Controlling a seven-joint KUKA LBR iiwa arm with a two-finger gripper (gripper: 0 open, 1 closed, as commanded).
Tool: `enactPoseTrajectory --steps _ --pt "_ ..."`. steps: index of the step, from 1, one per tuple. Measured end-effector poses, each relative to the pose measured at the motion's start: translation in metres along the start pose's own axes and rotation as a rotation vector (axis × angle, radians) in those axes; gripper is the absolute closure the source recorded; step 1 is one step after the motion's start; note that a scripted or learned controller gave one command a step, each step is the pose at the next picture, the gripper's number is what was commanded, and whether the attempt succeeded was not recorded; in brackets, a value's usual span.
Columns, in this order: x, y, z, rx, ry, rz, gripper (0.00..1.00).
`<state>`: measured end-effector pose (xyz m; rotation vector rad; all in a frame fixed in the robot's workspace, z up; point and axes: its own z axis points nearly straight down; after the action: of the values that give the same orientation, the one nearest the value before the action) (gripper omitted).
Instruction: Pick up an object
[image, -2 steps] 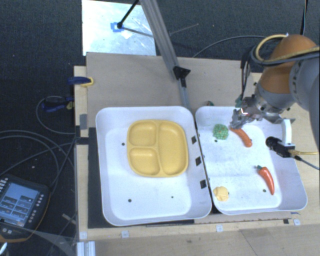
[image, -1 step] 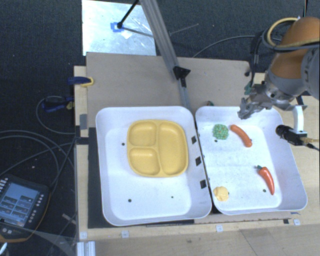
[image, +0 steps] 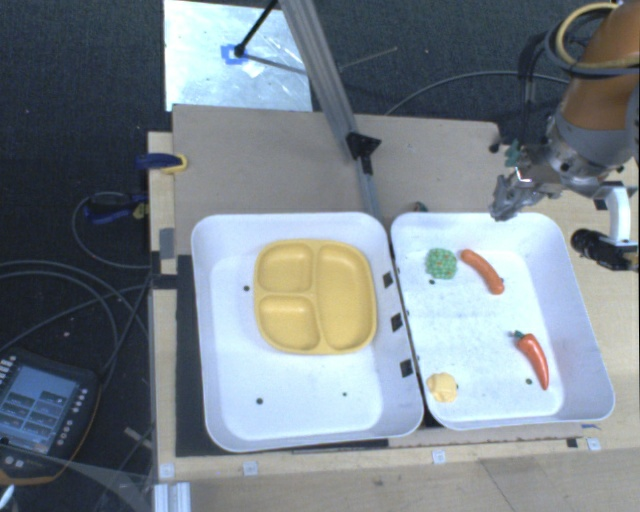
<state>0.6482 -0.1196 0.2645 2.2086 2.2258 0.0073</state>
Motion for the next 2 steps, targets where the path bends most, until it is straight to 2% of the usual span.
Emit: enactPoseTrajectory --steps 2 --pt "0.097 0.018 0.007 0.004 0.002 -0.003 1.0"
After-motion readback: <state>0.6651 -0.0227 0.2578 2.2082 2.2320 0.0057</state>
